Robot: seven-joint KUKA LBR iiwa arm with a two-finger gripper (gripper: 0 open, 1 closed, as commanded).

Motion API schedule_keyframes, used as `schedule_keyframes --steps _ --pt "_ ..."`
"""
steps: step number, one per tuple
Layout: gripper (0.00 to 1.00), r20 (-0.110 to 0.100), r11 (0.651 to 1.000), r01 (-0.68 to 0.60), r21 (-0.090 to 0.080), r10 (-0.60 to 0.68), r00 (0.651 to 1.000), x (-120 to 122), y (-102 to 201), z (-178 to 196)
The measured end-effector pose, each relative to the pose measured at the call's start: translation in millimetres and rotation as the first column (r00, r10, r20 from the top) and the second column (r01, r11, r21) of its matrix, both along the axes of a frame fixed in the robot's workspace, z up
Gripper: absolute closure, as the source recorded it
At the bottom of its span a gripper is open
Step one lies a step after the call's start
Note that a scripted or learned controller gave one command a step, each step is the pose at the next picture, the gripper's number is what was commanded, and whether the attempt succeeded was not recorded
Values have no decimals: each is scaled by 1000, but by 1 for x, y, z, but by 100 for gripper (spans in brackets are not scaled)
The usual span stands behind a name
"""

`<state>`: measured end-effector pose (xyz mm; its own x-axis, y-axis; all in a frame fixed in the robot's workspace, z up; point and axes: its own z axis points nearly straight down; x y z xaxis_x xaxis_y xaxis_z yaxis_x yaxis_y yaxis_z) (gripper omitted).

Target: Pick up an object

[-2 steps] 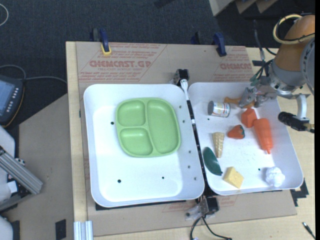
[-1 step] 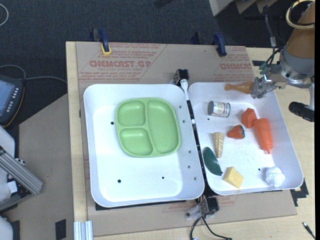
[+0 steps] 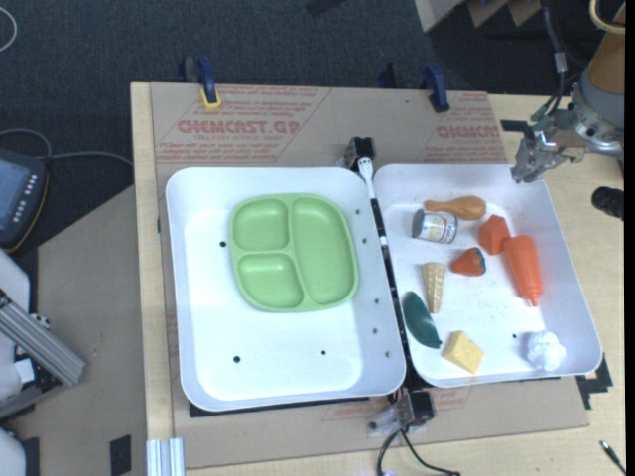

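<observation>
Hovering above the far right corner of the right bin (image 3: 571, 266), gripper (image 3: 526, 170) carrying nothing, finger spread impossible to tell. Likely parked before choosing a target. Eight small pickable items scattered in that bin: chicken drumstick (image 3: 456, 207), can (image 3: 436, 227), carrot (image 3: 523, 267), strawberry (image 3: 469, 262), others. One green divided plate (image 3: 295, 252) in the left bin (image 3: 198, 315).

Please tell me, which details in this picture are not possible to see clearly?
- Claw, camera view: too small and blurred to tell whether it is open or shut.
- Small can, camera view: its label is too small to read.
- Arm, camera view: cut off by the right edge.
- White lump in the right bin: too blurred to identify.
</observation>
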<state>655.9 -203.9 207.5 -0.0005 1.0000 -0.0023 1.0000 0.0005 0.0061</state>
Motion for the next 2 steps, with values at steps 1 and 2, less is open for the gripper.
schedule_keyframes --steps 1,2 --pt "100 -1 1000 0 0 0 1000 1 0 19" --pt "100 -9 1000 0 3 0 1000 -34 23 21"
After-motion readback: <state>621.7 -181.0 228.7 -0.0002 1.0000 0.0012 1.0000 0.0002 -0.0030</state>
